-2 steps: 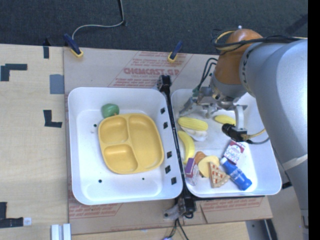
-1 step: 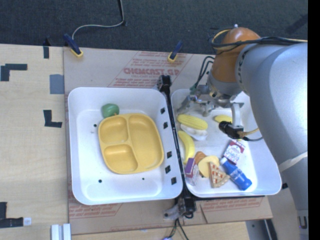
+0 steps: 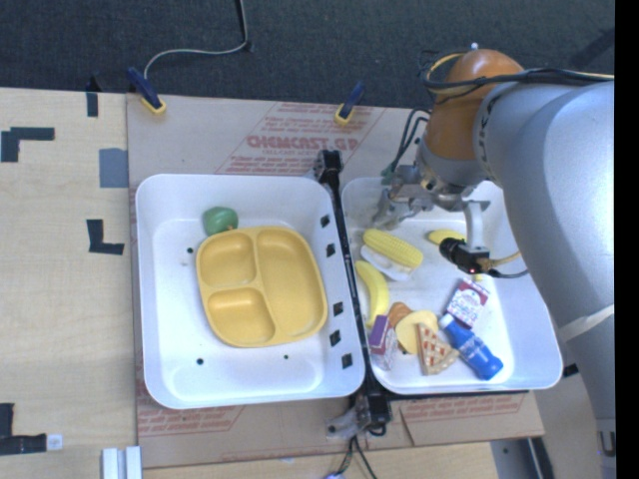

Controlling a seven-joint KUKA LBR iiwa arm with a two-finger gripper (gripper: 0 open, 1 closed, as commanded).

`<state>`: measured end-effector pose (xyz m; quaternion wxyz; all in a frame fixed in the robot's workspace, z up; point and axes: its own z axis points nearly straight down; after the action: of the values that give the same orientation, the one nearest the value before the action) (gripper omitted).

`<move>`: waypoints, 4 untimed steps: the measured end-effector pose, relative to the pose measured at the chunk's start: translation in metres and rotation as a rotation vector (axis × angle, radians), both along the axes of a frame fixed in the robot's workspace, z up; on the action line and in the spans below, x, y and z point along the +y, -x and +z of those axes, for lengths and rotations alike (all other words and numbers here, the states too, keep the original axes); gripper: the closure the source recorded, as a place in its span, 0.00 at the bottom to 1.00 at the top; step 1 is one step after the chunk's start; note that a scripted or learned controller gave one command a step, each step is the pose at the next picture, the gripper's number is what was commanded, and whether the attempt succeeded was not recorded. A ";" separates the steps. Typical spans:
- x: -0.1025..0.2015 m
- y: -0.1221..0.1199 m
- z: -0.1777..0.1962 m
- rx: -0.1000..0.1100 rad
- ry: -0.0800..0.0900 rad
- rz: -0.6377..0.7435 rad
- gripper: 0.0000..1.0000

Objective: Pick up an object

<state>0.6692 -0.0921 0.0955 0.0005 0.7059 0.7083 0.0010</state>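
The tool (image 3: 391, 208) hangs low in the upper part of the right bin (image 3: 519, 307), at the frame's centre right, just above the corn cob (image 3: 393, 249); whether it is wide or narrow cannot be told, and nothing is seen held in it. Its position suggests the corn cob is the likely target. That item is yellow, ridged and elongated, lying slantwise on a pale base near the bin's upper left. Just below it lies a banana (image 3: 373, 289) along the left wall, then a purple packet (image 3: 380, 335), a pizza slice (image 3: 431, 345), a blue bottle (image 3: 473, 352) and a small carton (image 3: 466, 302). The crowding probably leaves little room beside any item. The left bin (image 3: 160, 297) holds a yellow divided plate (image 3: 262, 285) with a green object (image 3: 221, 219) touching its upper edge.
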 end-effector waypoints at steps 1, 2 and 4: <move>0.000 0.000 0.000 0.000 0.000 0.000 0.00; -0.001 0.001 -0.010 0.002 0.001 -0.002 0.00; -0.001 0.000 0.000 0.000 0.002 0.000 0.00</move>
<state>0.6690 -0.0928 0.0954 0.0009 0.7060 0.7082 0.0003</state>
